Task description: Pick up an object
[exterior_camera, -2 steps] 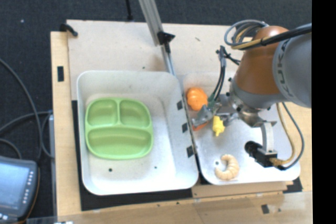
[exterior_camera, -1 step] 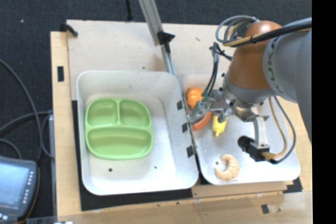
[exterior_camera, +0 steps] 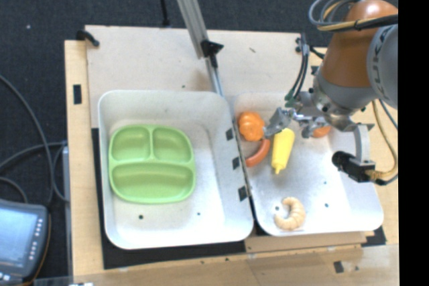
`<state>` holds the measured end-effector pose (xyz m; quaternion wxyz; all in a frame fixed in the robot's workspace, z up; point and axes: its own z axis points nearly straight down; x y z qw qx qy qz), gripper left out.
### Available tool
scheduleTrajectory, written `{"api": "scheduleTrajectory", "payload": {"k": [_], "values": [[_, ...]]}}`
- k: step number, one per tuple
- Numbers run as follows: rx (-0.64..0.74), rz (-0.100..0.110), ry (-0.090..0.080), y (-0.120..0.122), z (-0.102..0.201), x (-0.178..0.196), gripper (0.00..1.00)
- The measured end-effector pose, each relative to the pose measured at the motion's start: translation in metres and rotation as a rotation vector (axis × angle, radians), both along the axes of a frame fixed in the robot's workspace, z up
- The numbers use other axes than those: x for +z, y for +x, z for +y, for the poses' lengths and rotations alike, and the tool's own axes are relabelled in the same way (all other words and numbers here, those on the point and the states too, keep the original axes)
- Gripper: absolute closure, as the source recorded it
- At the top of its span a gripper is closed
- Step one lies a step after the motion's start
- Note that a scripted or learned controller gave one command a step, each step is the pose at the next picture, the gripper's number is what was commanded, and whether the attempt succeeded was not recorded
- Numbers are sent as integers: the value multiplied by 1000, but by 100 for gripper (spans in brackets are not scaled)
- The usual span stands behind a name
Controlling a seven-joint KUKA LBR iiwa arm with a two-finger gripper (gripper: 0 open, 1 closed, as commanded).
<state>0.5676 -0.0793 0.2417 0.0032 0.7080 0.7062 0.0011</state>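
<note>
My gripper (exterior_camera: 295, 124) hangs over the back of the right bin (exterior_camera: 348, 204), open, its two fingers spread wide with nothing between them. A yellow corn cob (exterior_camera: 282, 149) lies just in front of it, its upper end close under the fingers. Left of the corn, a reddish sausage (exterior_camera: 258, 153) lies on a slant. An orange round fruit (exterior_camera: 251, 125) rests against the bin's left wall. A small orange piece (exterior_camera: 322, 132) peeks out from behind the right finger. A tan croissant (exterior_camera: 289, 213) lies near the front edge.
The left bin (exterior_camera: 214, 211) holds a green divided plate (exterior_camera: 152, 164). A slanted metal post (exterior_camera: 191, 7) rises behind the bins. A black cable connector (exterior_camera: 353, 165) hangs off the arm over the right bin's right side.
</note>
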Motion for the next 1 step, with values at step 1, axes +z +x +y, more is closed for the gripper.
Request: {"api": "scheduleTrajectory", "payload": {"k": [1], "values": [[-4, 4, 0, -78, -53, 19, 0]]}}
